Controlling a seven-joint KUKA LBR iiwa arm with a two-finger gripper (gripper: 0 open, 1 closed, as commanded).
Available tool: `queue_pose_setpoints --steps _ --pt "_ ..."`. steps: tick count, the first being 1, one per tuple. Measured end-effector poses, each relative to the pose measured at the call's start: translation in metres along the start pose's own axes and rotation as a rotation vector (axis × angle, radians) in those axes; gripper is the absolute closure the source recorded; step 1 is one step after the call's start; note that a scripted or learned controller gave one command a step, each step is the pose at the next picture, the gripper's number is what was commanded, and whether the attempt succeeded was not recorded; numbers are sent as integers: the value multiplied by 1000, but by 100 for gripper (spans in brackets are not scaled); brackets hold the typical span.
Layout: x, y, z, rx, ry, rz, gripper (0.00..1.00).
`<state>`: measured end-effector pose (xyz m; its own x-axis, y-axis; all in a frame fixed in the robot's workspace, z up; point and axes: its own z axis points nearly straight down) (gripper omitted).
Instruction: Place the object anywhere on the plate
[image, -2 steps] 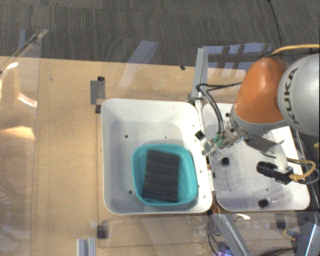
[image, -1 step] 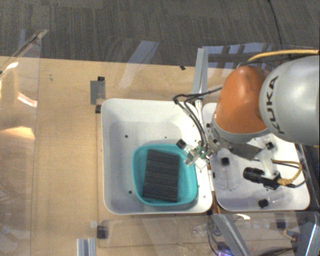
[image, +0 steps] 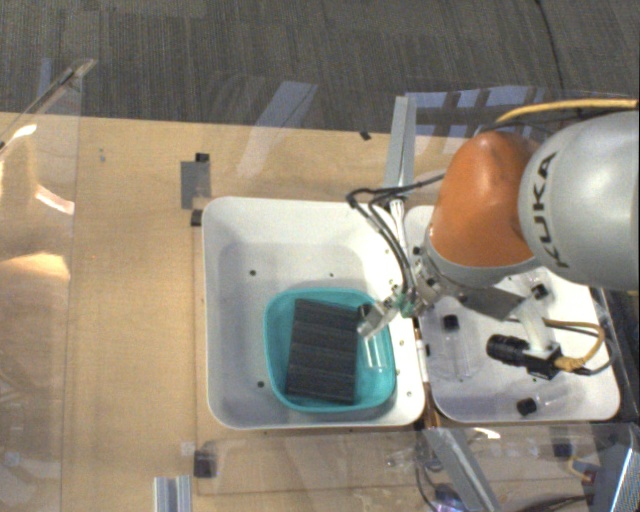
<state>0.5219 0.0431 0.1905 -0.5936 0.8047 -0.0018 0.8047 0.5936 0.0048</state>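
A teal plate (image: 279, 318) lies in the front half of the left white bin (image: 232, 262). On the plate rests a dark grey ribbed block (image: 323, 350), lying flat and slightly tilted. My gripper (image: 375, 317) hangs over the plate's right rim, just beside the block's upper right corner. The orange band and wrist (image: 480, 215) cover most of it from above. Whether the gripper touches the block is unclear.
The right white bin (image: 600, 395) sits under the arm, with small dark bits (image: 525, 406) on its floor. A black connector on a yellow cable (image: 518, 351) hangs off the wrist. A metal post (image: 400, 140) stands behind the bins.
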Motion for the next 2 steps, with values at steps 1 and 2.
queue_pose_setpoints --steps 1,2 --pt "-43 -20 -22 -2 -3 -2 0" --pt "-44 -18 -33 -9 -6 -4 100"
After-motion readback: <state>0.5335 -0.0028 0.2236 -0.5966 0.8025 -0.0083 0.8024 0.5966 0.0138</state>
